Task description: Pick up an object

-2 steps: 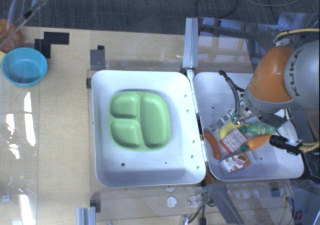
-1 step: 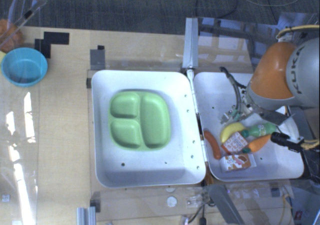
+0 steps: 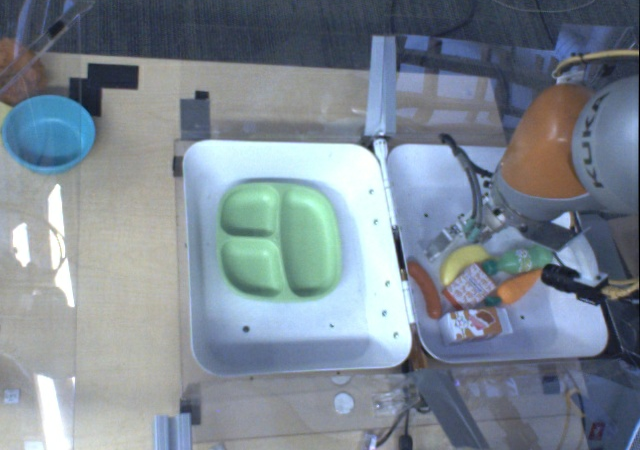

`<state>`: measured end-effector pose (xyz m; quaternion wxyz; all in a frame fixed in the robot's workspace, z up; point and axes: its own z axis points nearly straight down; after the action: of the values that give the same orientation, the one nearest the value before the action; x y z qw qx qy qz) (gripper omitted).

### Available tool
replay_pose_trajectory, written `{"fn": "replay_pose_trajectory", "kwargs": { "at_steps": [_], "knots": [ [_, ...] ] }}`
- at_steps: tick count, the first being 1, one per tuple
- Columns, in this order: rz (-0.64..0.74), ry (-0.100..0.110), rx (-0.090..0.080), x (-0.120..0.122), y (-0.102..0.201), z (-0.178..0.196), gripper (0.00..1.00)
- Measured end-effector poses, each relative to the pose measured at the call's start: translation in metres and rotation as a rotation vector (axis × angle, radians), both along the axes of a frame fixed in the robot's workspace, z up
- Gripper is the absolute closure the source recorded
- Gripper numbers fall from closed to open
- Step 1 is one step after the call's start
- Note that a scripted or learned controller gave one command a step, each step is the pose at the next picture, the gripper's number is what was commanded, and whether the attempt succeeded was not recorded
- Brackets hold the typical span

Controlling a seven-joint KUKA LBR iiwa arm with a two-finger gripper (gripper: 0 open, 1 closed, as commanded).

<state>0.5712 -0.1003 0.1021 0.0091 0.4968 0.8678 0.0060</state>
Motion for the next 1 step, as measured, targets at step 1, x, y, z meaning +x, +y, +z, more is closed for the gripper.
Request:
{"fn": "replay_pose_trajectory", "kwargs": {
  "at_steps": [1],
  "knots": [
    [0.0,0.0,0.0,0.0,0.0,0.0,0.0]
  ]
}}
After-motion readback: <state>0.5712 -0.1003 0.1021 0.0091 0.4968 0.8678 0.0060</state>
